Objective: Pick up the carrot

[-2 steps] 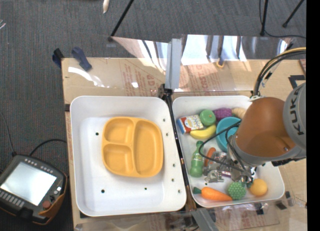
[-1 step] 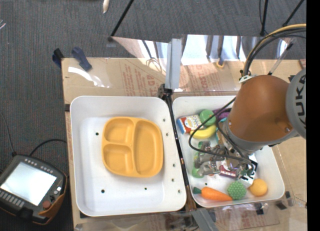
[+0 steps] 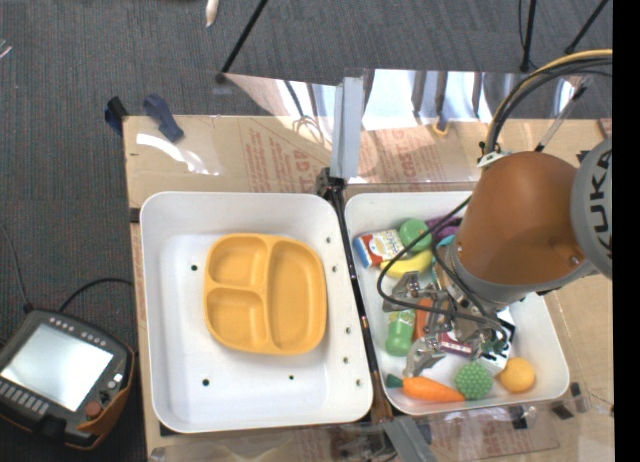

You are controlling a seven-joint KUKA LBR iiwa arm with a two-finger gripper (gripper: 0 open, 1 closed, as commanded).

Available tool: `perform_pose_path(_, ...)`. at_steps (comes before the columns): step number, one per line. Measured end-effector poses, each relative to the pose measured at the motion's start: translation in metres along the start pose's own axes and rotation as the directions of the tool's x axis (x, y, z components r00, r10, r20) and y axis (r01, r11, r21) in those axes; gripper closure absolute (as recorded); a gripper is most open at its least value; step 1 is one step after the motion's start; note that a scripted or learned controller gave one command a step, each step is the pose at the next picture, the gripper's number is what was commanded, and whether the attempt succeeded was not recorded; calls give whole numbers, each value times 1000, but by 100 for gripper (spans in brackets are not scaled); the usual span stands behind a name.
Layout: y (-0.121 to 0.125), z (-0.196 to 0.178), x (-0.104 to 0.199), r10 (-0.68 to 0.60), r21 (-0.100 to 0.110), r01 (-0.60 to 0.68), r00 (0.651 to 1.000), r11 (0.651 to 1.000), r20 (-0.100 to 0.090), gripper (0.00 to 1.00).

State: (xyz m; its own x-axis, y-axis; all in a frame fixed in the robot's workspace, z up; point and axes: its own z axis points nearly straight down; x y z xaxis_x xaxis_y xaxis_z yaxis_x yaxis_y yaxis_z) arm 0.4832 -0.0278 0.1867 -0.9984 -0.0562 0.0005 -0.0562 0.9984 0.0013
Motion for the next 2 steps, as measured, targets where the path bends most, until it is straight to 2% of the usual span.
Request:
perform_pose_path(1, -57, 43, -37, 37, 0, -37, 999, 999, -4, 0)
perform_pose_path(2, -53, 94, -6, -18, 5, 18, 999, 1000, 29, 0)
